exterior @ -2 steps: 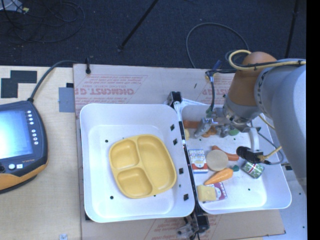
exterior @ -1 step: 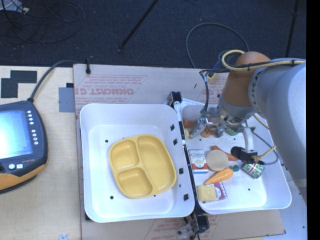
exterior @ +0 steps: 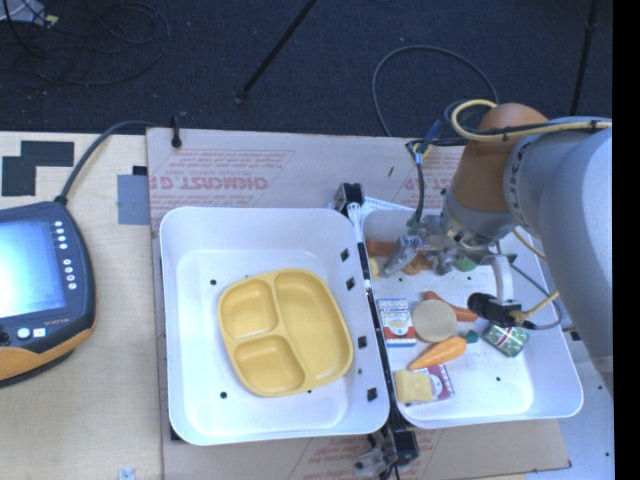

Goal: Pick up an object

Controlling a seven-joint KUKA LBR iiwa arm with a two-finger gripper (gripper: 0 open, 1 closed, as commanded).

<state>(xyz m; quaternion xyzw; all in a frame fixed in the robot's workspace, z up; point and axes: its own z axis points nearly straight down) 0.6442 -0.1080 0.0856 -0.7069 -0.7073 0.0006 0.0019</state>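
Observation:
My gripper (exterior: 432,256) hangs low over the back left part of the right bin (exterior: 545,393), under the grey wrist and its orange band. Small orange pieces (exterior: 380,265) lie right by it and partly beneath it; whether it touches them is hidden. In front of it lie a round tan disc (exterior: 434,318), a carrot (exterior: 438,352), a yellow block (exterior: 411,386) on a pink packet, a small white and red packet (exterior: 395,320) and a green can (exterior: 507,340).
The left bin (exterior: 190,268) holds a yellow three-compartment plate (exterior: 285,330). A black divider rail (exterior: 368,298) runs between the bins. A pendant with a screen (exterior: 40,283) lies at the far left of the bench. Cables trail beside the wrist.

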